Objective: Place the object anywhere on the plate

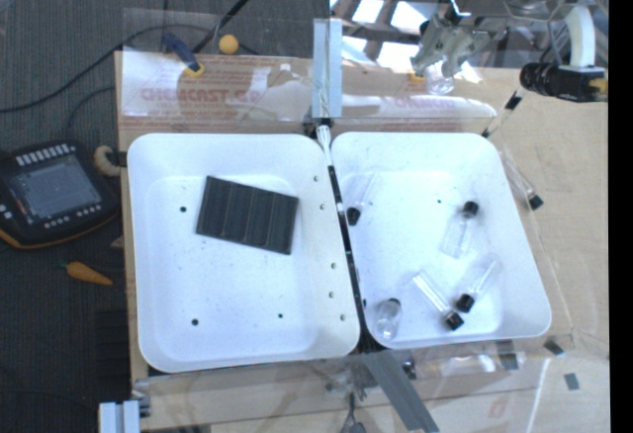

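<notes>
A dark ribbed rectangular plate (247, 215) lies flat in the left bin (158, 322), slightly turned. Several clear vials with black caps lie in the right bin (495, 164): one by the divider (354, 199), one at mid right (458, 231), two crossing near the front (481, 283) (433, 295), and one at the front left corner (386, 316). My gripper (442, 53) hangs high above the bench behind the back rim of the right bin, well away from the plate. Glare and clutter around its tip hide whether anything is in it.
A metal post (327, 70) stands at the back between the bins. A teach pendant (49, 194) lies on the floor to the left. A taped cardboard wall (218, 90) runs behind the left bin. Cables and a black fitting (559, 78) sit at the back right.
</notes>
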Controlling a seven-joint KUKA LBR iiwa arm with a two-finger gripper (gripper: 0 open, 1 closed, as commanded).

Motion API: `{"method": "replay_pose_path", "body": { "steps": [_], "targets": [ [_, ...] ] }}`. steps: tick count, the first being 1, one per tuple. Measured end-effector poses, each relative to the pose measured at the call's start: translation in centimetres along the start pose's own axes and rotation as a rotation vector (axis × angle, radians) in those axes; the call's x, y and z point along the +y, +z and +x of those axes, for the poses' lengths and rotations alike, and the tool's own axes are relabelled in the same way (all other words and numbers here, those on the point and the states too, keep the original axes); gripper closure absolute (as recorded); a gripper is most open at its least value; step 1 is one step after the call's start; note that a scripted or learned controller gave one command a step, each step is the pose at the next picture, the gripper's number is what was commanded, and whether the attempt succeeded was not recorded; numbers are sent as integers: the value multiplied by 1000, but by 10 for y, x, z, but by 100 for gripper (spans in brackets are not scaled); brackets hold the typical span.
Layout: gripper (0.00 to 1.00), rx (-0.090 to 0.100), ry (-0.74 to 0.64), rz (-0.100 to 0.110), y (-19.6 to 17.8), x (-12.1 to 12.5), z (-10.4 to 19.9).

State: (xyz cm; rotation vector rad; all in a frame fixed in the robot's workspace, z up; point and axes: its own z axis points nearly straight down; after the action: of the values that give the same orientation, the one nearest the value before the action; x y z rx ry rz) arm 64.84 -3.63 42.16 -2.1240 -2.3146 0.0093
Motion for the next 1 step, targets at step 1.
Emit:
{"method": "replay_pose_path", "body": {
  "steps": [1],
  "targets": [
    [100,1,-103,0,-9,30,95]
  ]
}}
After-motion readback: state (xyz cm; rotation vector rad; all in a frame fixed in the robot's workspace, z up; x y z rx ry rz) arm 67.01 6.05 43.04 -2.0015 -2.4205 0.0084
